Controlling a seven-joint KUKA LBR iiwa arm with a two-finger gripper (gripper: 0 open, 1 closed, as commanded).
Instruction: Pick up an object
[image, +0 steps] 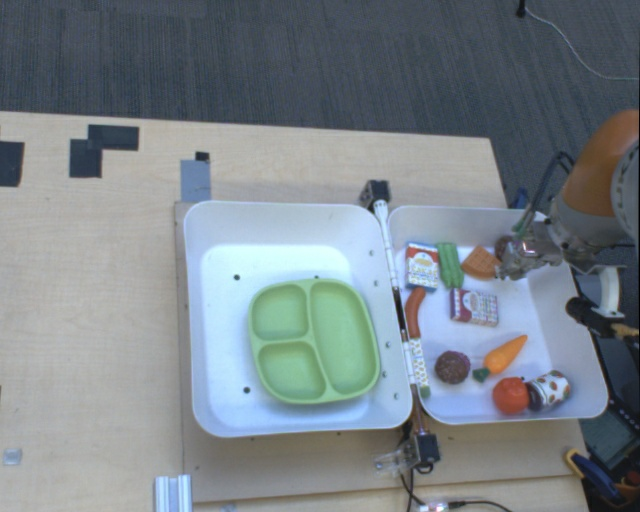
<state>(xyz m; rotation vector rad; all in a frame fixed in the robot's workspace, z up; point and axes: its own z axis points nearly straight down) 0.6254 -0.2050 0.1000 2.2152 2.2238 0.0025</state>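
Note:
The right white bin (570, 330) holds several toy foods. At its back are a red-and-white carton (423, 266), a green stick (449, 262) and an orange wedge (480, 263). A small pink box (474, 307) and a red sausage (413, 313) lie in the middle. Toward the front sit a brown round patty (452, 366), a carrot (504, 352), a red tomato (511, 396) and a small dark bottle (549, 389). My gripper (515, 256) hangs low at the bin's back right, right beside the orange wedge, touching or nearly touching it.
The left white bin (215, 300) bears a green three-part plate (314, 340). The arm's grey body and orange band (600, 180) reach in over the right bin's far right corner. Black cables (600, 320) run along that bin's right rim.

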